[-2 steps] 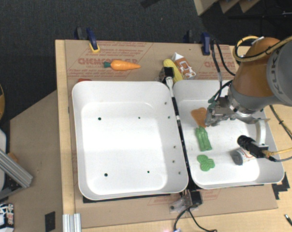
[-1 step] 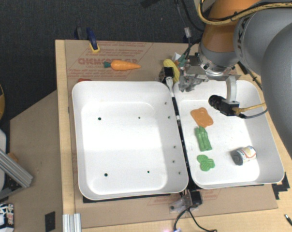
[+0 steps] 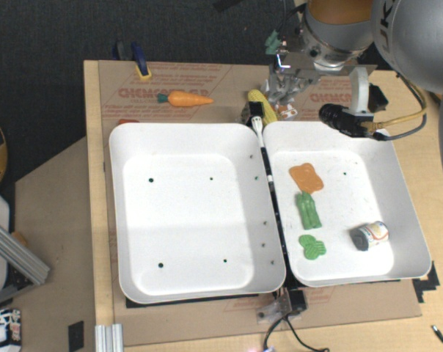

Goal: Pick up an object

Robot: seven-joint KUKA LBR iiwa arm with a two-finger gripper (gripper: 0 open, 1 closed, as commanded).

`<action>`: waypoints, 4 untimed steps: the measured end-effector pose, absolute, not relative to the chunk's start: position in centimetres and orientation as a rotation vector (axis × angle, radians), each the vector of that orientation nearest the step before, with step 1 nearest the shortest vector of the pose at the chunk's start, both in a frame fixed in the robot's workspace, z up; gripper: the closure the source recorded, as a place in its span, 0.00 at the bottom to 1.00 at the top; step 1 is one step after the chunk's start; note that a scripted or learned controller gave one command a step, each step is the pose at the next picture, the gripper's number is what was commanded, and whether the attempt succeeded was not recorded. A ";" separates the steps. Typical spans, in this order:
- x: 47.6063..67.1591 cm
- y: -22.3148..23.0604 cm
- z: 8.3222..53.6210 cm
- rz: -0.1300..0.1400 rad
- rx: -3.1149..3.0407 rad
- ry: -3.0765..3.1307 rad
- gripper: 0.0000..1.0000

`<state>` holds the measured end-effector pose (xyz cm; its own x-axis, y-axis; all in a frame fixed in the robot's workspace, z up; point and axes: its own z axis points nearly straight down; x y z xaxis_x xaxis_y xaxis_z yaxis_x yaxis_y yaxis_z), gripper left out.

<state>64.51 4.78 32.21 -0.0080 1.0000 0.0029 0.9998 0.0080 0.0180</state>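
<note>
The right bin (image 3: 397, 189) holds an orange flat piece (image 3: 306, 177), a long green piece (image 3: 308, 211), a small green leafy piece (image 3: 312, 247) and a grey can (image 3: 370, 235) lying on its side. My gripper (image 3: 283, 95) hangs above the far edge of the bench, just behind the right bin's back left corner and apart from all the pieces in the bin. A yellow object (image 3: 260, 104) lies right beside it, at the gap between the two bins.
The left bin (image 3: 126, 196) stands beside the right one. A toy carrot (image 3: 188, 99) lies on the cardboard behind the left bin, with a blue and yellow clip (image 3: 141, 63) further back. A black cable fitting (image 3: 346, 118) overhangs the right bin's far rim.
</note>
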 end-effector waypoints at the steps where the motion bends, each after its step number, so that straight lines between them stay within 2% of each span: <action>1: 60.8 12.6 36.0 0.012 2.210 2.231 1.00; 2: 57.6 20.4 28.4 -0.010 2.217 2.237 1.00; 3: 61.7 22.6 35.0 0.015 2.215 2.222 1.00; 4: 58.2 6.7 41.4 0.007 2.233 2.196 1.00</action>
